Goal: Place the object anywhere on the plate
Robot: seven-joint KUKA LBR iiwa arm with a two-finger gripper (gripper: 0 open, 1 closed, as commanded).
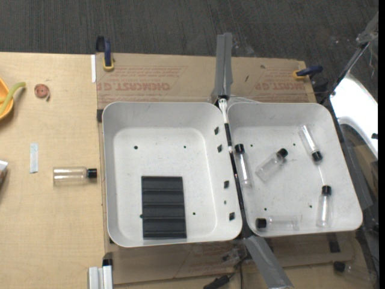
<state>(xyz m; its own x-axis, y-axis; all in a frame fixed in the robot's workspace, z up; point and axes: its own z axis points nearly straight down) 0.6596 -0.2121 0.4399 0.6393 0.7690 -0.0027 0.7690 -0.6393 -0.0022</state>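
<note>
A wooden bench (48, 233) carries two white bins: the left bin (120, 125) holds a ridged black plate (162, 207) at six o'clock, the right bin (337, 131) five clear vials, one (272, 163) near centre; the gripper's state cannot be told

A dark ribbed plate (162, 208) lies flat in the left bin (120, 131), near its front wall. Five clear vials with black caps lie on their sides in the right bin (337, 161): one (242, 164) along the left wall, one (271, 164) near the middle, one (311, 144) toward the back right, one (324, 205) at the right, one (278, 223) along the front.
</note>
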